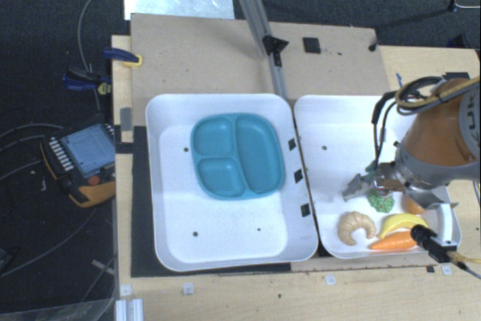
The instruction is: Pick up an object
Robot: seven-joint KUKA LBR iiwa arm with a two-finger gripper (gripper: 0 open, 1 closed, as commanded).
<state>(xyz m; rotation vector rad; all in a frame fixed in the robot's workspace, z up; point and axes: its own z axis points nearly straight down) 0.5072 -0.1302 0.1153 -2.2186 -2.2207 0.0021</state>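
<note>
The grey two-finger gripper (pixel 366 186) hangs low inside the right-hand shallow white plastic bin (pixel 331 131), just beside a small green broccoli-like toy (pixel 381 201). How far its pincer is parted I cannot tell from here, nor whether it has hold of anything. Near the broccoli, toward the bin's front edge, lie a tan toy croissant (pixel 355 226), a yellow toy banana (pixel 403 222) and an orange toy carrot (pixel 393 242). In the left white bin (pixel 173 229) rests a teal three-compartment plastic plate (pixel 237 154).
</note>
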